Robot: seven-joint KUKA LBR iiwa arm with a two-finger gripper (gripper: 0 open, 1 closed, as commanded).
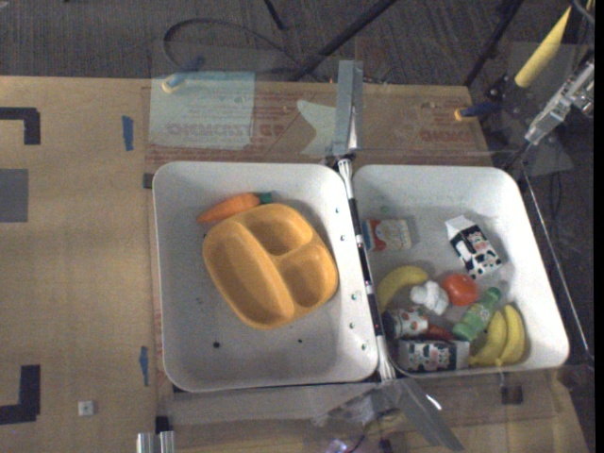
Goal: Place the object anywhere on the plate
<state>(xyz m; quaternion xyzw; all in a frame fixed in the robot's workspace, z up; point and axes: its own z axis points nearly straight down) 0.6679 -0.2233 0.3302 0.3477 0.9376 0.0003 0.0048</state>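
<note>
A yellow divided plate (270, 264) lies in the left bin (179, 347), tilted at an angle, with three compartments. An orange carrot (227, 207) lies on the bin floor, touching the plate's upper left rim. The right bin (543, 300) holds several toy foods: a banana (400, 282), a small cow-print milk carton (474, 248), a red tomato (461, 289) and a green bottle (478, 313). My gripper (555, 113) hangs at the far upper right, outside and beyond the right bin's back corner, well away from all the objects.
More items crowd the right bin's front: a second banana bunch (504, 336), a flat milk carton (432, 354), a small can (408, 323) and a packet (391, 233). A metal divider (351, 243) runs between the bins. Tripod legs stand behind the bench.
</note>
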